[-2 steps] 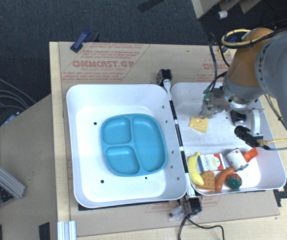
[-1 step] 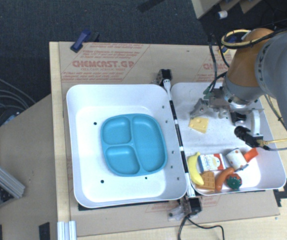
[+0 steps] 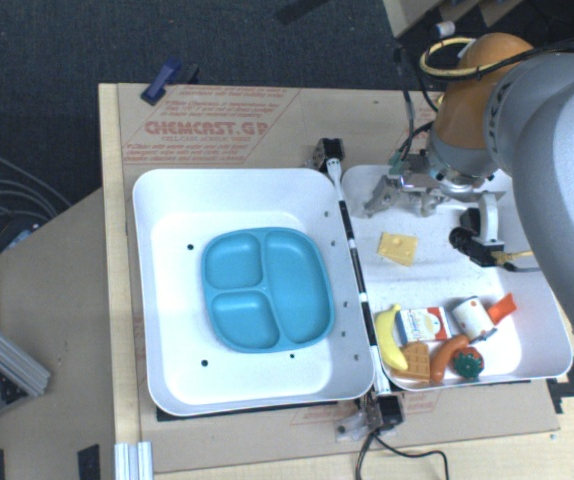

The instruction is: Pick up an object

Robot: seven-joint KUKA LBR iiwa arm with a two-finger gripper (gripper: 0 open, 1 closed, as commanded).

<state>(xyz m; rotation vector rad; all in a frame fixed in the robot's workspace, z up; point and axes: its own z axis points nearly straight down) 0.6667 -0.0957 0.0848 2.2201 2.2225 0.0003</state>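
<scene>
My gripper (image 3: 403, 200) hangs over the far end of the right bin (image 3: 537, 313), fingers spread and nothing between them. A yellow cheese wedge (image 3: 399, 248) lies just in front of it, apart from the fingertips. At the near end of the same bin sits a cluster: a banana (image 3: 388, 341), a small white and red carton (image 3: 423, 323), a white cylinder with an orange end (image 3: 474, 315), a carrot (image 3: 451, 348) with a green piece (image 3: 468, 365), and an orange cracker (image 3: 417, 361). The arm's grey body (image 3: 547, 148) covers the bin's far right corner.
The left bin (image 3: 167, 218) holds a blue divided plate (image 3: 266, 288). A black divider rail (image 3: 351, 258) runs between the two bins. A blue clip (image 3: 161, 82) lies at the far edge of the cardboard bench top.
</scene>
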